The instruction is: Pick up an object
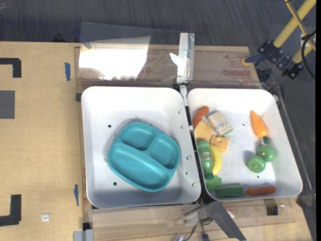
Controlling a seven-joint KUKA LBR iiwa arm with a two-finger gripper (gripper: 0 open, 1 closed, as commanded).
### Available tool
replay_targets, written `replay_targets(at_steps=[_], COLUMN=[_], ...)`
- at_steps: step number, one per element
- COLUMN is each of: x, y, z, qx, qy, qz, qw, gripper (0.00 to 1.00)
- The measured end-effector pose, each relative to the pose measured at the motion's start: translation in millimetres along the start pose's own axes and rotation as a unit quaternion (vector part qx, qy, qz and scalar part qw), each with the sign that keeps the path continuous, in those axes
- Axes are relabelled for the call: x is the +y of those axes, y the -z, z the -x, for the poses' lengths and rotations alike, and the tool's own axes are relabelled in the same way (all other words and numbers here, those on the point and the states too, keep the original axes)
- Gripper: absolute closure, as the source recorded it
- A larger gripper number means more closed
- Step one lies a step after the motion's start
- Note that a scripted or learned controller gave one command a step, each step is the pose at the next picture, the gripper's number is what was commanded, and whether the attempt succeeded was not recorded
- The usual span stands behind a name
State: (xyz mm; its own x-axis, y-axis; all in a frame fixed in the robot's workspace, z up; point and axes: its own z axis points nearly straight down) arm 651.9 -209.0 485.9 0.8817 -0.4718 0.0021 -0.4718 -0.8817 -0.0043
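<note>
I judge the toy carrot (259,124), lying alone at upper right of the right bin (288,134), light, rigid and slick plastic, best pinched across its thick orange middle; gripper state I cannot tell.

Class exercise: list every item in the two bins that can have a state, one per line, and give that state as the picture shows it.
teal divided plate: right way up in the left bin, compartments bare
carrot: lying flat, right bin
green apple: resting apart from the pile
banana: lying in the pile by the divider
red sausage: flat along the near wall
</note>
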Motion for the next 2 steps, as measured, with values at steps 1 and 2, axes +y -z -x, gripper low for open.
replay_targets(at_steps=[1, 2], x=[3, -1], y=[-1, 11], z=[-20, -19], qx=[0.0, 0.002], qy=[0.146, 0.149], qz=[0.0, -0.003], qw=[0.9892, 0.9888], gripper=[1.0, 1.0])
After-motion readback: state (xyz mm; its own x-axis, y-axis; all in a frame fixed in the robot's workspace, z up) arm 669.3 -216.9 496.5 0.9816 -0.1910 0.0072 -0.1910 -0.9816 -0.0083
